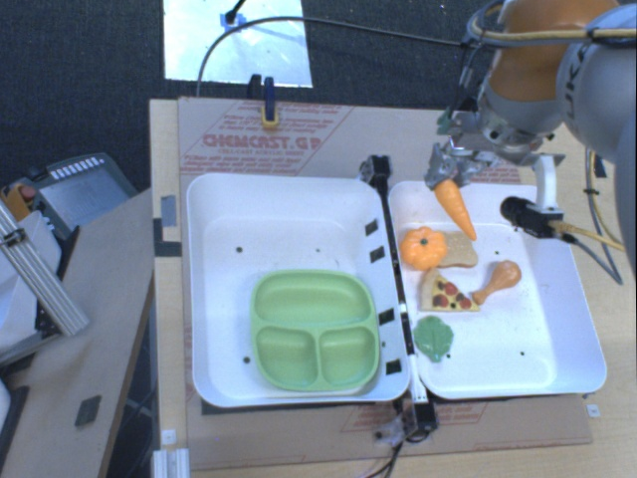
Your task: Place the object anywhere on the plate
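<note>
One carrot (455,207) hangs tip-down from the fingers (445,175), which are pinched on its top end above the right bin (567,366), presumably lifted to carry it over to the green plate (314,329) in the left bin (214,267).

The plate (315,329) lies in the left bin (224,217); carrot (455,206), pumpkin (423,248) and pizza slice (447,294) are in the right bin (567,337).

Fixed overhead slant over both bins (299,192)
</note>
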`<state>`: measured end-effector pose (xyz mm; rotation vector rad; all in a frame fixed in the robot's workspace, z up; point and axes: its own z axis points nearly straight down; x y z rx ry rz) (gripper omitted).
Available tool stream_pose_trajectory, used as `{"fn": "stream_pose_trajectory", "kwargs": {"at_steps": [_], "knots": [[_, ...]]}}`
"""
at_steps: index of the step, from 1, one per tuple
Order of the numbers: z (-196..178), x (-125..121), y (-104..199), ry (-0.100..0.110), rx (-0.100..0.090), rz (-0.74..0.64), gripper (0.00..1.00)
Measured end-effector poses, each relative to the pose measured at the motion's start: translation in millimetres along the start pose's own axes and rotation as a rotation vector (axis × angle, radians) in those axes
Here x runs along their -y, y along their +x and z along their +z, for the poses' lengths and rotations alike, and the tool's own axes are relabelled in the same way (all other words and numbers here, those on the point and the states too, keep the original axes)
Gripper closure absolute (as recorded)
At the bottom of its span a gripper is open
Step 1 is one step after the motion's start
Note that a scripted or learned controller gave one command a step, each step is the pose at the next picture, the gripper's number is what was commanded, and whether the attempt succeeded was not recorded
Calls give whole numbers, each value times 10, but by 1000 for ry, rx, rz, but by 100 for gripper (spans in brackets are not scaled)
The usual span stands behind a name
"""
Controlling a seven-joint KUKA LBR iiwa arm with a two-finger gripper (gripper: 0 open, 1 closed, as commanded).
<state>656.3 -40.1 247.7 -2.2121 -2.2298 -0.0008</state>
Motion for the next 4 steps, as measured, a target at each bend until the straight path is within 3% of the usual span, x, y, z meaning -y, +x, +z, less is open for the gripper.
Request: {"fn": "stream_pose_trajectory", "kwargs": {"at_steps": [2,3,4], "knots": [[187,146,900,-1,0,-1,100],[176,300,1520,0,-1,-2,100],[175,294,1483,0,0,4,0]]}}
